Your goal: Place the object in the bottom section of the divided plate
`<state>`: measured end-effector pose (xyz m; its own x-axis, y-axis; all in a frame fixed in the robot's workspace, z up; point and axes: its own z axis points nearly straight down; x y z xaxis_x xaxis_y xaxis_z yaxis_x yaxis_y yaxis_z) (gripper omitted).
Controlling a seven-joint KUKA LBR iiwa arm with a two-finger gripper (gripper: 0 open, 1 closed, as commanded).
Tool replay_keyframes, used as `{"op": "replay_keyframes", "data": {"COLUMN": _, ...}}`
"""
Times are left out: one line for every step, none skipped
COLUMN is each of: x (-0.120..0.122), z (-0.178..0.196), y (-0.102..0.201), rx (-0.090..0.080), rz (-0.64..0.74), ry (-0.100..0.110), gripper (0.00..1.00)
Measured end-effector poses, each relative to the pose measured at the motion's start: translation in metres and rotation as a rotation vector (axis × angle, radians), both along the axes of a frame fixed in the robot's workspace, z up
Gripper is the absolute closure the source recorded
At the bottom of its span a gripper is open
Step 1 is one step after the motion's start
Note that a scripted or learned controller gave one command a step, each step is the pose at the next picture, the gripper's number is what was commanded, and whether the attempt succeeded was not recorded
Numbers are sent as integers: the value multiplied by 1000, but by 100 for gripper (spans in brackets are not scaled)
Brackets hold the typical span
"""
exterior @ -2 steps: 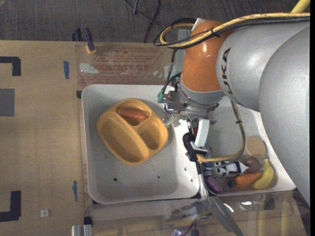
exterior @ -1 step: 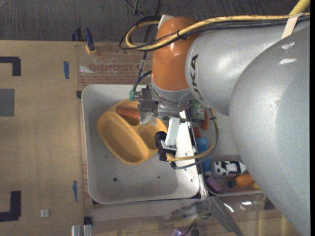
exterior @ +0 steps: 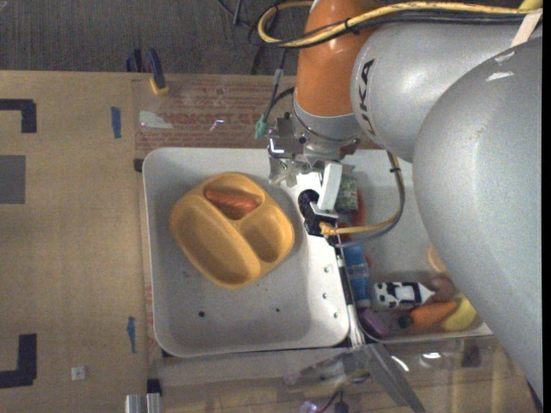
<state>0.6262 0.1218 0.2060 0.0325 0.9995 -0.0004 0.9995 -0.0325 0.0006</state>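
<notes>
1. Camera view: slanted look down at a tan bench [exterior: 69, 256] with two white bins side by side.
2. Left bin [exterior: 250, 325] holds a yellow divided plate [exterior: 231, 228] with three sections, sitting toward the bin's upper half.
3. An orange-red sausage-like object [exterior: 232, 200] lies in the plate's top section as seen here. The other two sections look bare.
4. Grey arm [exterior: 448, 101] with the orange band [exterior: 336, 41] reaches in from the right and covers much of the right bin.
5. The tool [exterior: 297, 175] hangs just right of the plate, over the bin's upper right corner and the divider between the bins. It is apart from the sausage. Can't tell if the tool is released or clenched; nothing is visibly gripped.
6. A yellow cable [exterior: 370, 224] loops from the wrist area over the right bin.
7. Right bin [exterior: 430, 332]: a black-and-white cow-patterned toy [exterior: 400, 294], an orange carrot-like piece [exterior: 430, 315], something yellow [exterior: 463, 315] beside it and a purple item [exterior: 376, 323], all clustered at its lower edge.
8. A blue bottle-like thing [exterior: 355, 274] lies along the divider.
9. Blue tape bits [exterior: 116, 120] on the bench left of the bins.
</notes>
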Motion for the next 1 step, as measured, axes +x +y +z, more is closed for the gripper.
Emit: {"op": "replay_keyframes", "data": {"x": 0, "z": 0, "y": 1, "rx": 0, "rz": 1, "ry": 0, "gripper": 0}}
